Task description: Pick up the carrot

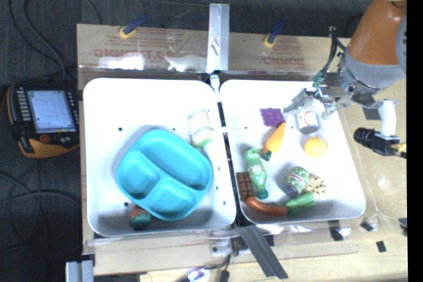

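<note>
The carrot is orange with a green stem end and lies tilted in the right bin, left of the bin's middle. My gripper hovers over the back of that bin, up and to the right of the carrot and apart from it. Its fingers stand spread open above a small white and red can, with nothing held between them.
Around the carrot lie a purple piece, an orange ball, a green bottle, a chocolate bar, a sausage and a printed packet. The left bin holds a blue divided plate and a small carton.
</note>
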{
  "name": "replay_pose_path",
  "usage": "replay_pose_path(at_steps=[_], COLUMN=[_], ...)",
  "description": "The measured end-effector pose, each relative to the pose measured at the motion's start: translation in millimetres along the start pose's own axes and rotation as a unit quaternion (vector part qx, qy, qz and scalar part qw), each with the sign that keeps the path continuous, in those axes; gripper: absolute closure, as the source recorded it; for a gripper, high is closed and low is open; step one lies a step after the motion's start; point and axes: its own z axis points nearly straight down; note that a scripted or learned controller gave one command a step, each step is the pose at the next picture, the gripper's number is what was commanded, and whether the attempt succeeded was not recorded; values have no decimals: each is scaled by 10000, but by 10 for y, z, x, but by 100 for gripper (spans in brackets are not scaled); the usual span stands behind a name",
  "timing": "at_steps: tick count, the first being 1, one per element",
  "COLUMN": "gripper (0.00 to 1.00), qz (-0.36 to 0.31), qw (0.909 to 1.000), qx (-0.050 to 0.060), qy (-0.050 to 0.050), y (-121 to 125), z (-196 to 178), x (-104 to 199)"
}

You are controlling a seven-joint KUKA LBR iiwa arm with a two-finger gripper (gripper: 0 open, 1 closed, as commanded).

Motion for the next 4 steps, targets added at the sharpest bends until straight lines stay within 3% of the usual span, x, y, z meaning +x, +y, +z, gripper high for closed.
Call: replay_pose_path(at_steps=[1, 2, 3, 4], gripper=[0, 0, 0, 0], qz=[51, 1990, 1623, 1622], qw=[10000, 9800, 9867, 9868], qx=[-6, -3, 13, 11], qy=[-14, -31, -14, -12], y=[263, 329, -190, -188], z=[1442, -16, 907, 906], x=[35, 628, 333, 335])
